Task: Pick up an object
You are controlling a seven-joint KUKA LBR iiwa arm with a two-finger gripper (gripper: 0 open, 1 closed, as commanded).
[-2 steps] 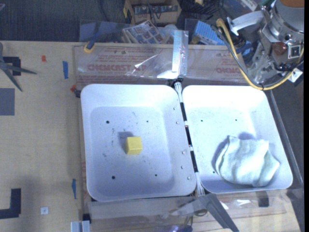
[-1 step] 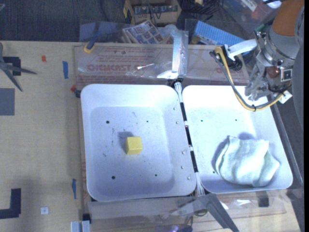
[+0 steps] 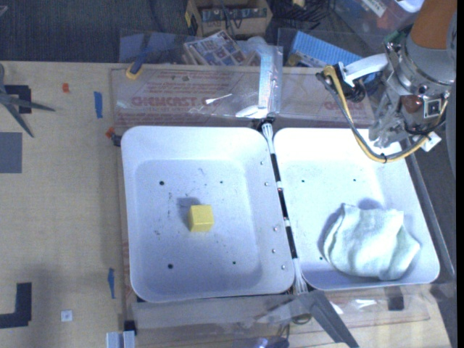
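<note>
Your tool (image 3: 389, 133) hangs over the right bin's (image 3: 428, 216) far right corner; whether it's open or gripping anything, you cannot tell. The cloth (image 3: 371, 241) lies just below it, nearer you. The block (image 3: 201, 217) sits well off left, in the other bin (image 3: 138, 194).

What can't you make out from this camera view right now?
- End effector: fingertips blurred among cables and wrist hardware; open or shut unclear.
- White cloth: its folds hide anything underneath, in the right bin.
- Yellow block: faces too small for detail.
- Arm: cut off by the right edge.
</note>
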